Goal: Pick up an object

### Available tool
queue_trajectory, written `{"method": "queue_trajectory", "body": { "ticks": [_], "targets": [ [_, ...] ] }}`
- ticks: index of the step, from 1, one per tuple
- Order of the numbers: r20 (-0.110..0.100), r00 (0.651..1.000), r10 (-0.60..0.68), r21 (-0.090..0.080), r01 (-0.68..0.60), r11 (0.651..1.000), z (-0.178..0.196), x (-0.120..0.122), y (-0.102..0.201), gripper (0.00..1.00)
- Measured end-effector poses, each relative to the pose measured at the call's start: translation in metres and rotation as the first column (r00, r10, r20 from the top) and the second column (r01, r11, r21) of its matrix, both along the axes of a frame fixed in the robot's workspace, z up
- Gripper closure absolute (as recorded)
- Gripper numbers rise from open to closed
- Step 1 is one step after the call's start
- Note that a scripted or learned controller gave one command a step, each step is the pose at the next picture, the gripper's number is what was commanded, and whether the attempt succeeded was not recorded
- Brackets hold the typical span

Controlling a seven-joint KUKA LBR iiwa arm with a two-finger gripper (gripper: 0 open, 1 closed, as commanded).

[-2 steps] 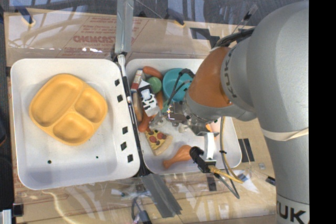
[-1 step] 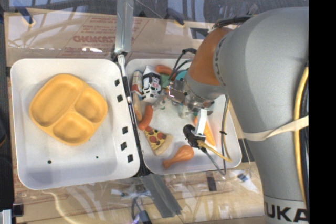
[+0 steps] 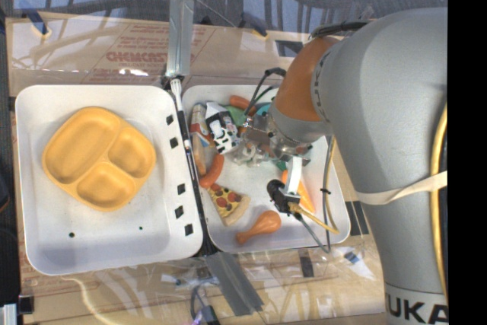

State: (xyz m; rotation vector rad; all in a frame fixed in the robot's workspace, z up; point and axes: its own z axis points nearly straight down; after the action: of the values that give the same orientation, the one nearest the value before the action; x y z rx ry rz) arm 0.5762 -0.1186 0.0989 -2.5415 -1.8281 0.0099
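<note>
Nearest the camera, a toy drumstick and pizza slice are being left lying in the right bin. Farther in, the gripper is being held low beside a sausage lying to its left, long axis slanting; its grip state cannot be told.

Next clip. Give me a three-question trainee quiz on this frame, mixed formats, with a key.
1. True or false: the yellow divided plate lies in the left bin.
2. Which toy lies nearest the front edge of the right bin? A) pizza slice B) chicken drumstick C) black-and-white carton
3. Fill in: the pincer is over the ____ bin.

Key: 1 true; 2 B; 3 right.
</note>
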Motion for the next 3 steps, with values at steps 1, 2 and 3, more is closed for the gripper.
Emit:
{"method": "queue_trajectory", "body": {
  "ticks": [1,2,3],
  "targets": [
    [0.003,1.000,-0.005,-0.003,0.005,1.000,0.003,0.004,0.016,1.00],
    [0.002,0.948,-0.319,-0.001,0.319,0.948,-0.009,0.051,0.010,1.00],
    [0.015,0.926,-0.376,0.000,0.376,0.926,0.097,0.040,0.083,1.00]
  ]
}}
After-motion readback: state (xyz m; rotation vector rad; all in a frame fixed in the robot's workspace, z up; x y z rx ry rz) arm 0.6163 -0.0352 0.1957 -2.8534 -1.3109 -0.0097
